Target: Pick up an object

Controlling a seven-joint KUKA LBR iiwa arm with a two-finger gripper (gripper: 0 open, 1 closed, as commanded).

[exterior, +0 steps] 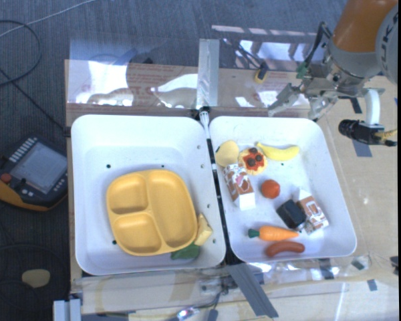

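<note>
My gripper (306,97) hangs above the far rim of the right bin (334,179), outside the bin's floor, and every pickable thing lies below me and toward the near side. Nearest to me are the banana (279,152) and the small cake with berries (252,159), with a yellow lemon-like piece (227,152) touching the cake's far-left side. Further on sit the tomato (271,188), a carton (239,183), a black block (291,213) pressed against a second small box (313,214), then the carrot (275,233) and sausage (285,248) nearly touching by the near wall.

The risks, as I judge them: the crowding. Coming down on the cake, I could land a finger on the banana or the lemon piece and shove things about instead of closing on one. The tomato is round and may roll out. The carrot and sausage lie so close that I might pinch both or neither. The bin's rim is right under me, so a short descent could strike it.

My fingers look spread, one prong angled out to the left, with nothing between them and nothing touched; from this slant I cannot say how wide.

The left bin (87,179) holds a yellow tray (150,211), well away from me.
</note>
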